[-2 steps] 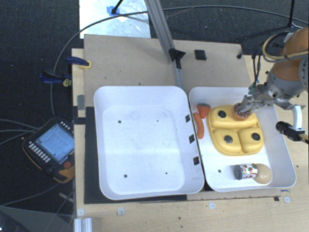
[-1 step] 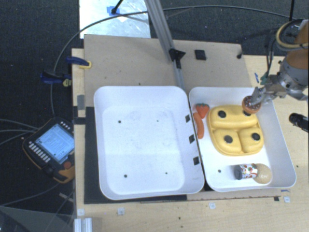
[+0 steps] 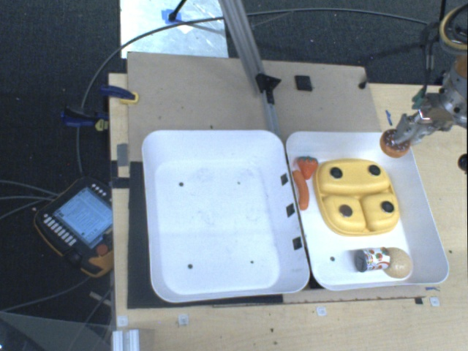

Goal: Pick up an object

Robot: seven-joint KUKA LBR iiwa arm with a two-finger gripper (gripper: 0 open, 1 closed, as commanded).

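Over the right bin's far corner (image 3: pixel 409 141), the end effector (image 3: pixel 401 139) pinches a small brown round object (image 3: pixel 395 145). Judging by that shallow-looking hold, the object could slip free and roll across the counter (image 3: pixel 329 101).

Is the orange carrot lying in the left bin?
No, the carrot lies in the right bin, along its left wall beside the yellow tray.

Two bins sit side by side on the bench (image 3: pixel 336 101), their inner rims touching. In the right bin (image 3: pixel 431 251) a divided tray (image 3: pixel 357 196) lies near the middle. A carrot-shaped item (image 3: pixel 303 179) lies just left of the tray, along the bin's left wall. A small bottle-like item (image 3: pixel 383 261) lies on its side in front of the tray (nearer the lower rim). The gripper (image 3: pixel 401 136) sits at the right bin's far right corner, over the rim. A handheld pendant (image 3: pixel 79 224) rests off the bench, left of the left bin (image 3: pixel 219 218).
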